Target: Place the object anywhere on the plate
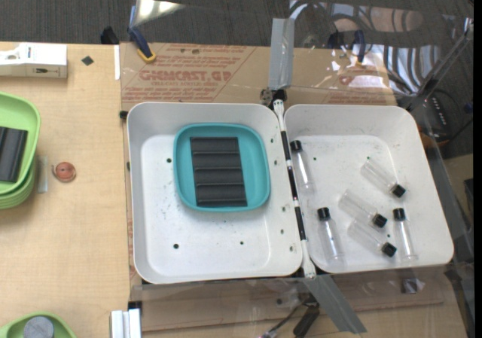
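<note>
Landmark: the hinge seam (290, 178) between the two white bins on the desk (68, 254).
Left bin (151, 254): teal plate (222, 167) left of the seam, a dark ridged insert (220, 171) on it.
Right bin (422, 148): six clear tubes with black caps right of the seam.
Nearest tube (299, 165): just beside the seam, long axis along it, cap at the far end.
Other tubes (373, 212): further right, at mixed angles.
Gripper: state cannot be told.
</note>
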`<state>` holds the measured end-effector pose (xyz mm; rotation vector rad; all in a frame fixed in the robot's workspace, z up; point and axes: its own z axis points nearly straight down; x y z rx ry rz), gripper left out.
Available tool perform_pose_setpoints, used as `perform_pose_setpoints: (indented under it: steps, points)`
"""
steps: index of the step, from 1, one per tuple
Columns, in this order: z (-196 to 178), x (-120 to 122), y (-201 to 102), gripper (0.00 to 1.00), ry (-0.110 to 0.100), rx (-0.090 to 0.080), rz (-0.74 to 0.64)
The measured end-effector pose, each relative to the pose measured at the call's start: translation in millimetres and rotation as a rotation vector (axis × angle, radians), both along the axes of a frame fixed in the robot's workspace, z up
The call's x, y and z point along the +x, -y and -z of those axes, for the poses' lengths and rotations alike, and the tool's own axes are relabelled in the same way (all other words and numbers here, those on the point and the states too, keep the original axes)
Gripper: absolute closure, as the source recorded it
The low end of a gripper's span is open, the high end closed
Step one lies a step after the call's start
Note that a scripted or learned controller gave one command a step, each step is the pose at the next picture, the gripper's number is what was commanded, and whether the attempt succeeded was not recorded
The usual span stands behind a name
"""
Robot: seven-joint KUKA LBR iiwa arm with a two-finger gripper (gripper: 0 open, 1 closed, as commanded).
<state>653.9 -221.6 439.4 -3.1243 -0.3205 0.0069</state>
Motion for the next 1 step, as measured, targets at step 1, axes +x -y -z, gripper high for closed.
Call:
perform_pose_setpoints:
  steps: [1]
  points:
    - [0.2,-1.8,-0.3,0.0,-0.002,0.0,-0.01]
